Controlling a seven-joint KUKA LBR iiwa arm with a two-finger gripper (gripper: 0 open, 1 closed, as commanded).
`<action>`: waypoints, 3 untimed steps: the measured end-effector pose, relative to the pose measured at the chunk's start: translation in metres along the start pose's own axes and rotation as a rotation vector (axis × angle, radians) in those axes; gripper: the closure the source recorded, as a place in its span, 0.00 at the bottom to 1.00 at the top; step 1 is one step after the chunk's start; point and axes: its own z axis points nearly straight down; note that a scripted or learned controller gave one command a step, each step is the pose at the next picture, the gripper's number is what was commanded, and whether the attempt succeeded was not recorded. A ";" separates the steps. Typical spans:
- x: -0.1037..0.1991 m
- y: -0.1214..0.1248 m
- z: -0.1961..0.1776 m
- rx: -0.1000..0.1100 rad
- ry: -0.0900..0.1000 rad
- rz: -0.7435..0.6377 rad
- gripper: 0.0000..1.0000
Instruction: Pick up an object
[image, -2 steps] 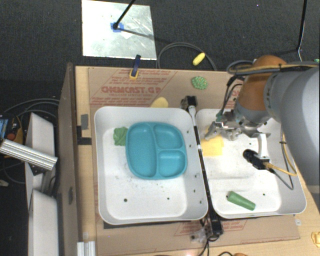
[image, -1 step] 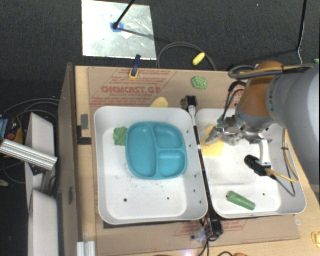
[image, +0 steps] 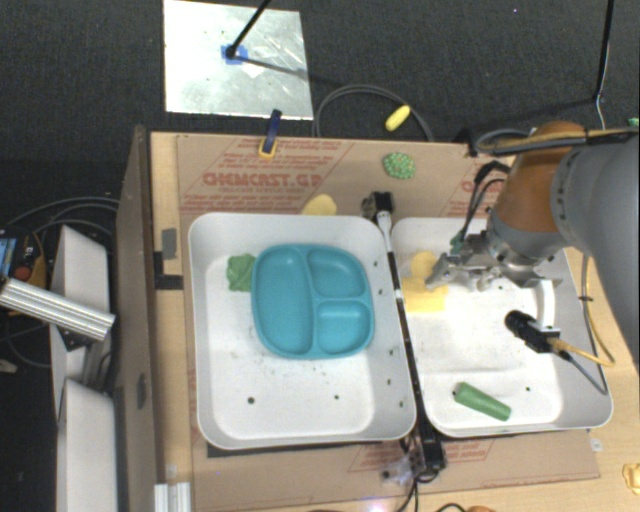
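Your jaws (image: 447, 272) sit low in the right bin (image: 575, 405), at its upper left; you cannot tell how they stand. A yellow block (image: 424, 300) lies just below-left of them, a rounder yellow piece (image: 423, 264) beside them. The green pickle (image: 482, 400) lies well apart, near the front edge.

A robotics lab: cardboard-topped bench (image: 250, 170), loose cables (image: 60, 215), dark carpet (image: 70, 80).
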 end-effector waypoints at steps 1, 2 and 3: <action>0.010 0.053 0.009 -0.004 0.001 -0.007 0.00; 0.028 0.032 0.010 0.002 0.001 -0.006 0.00; 0.027 0.034 -0.002 -0.003 0.001 -0.008 1.00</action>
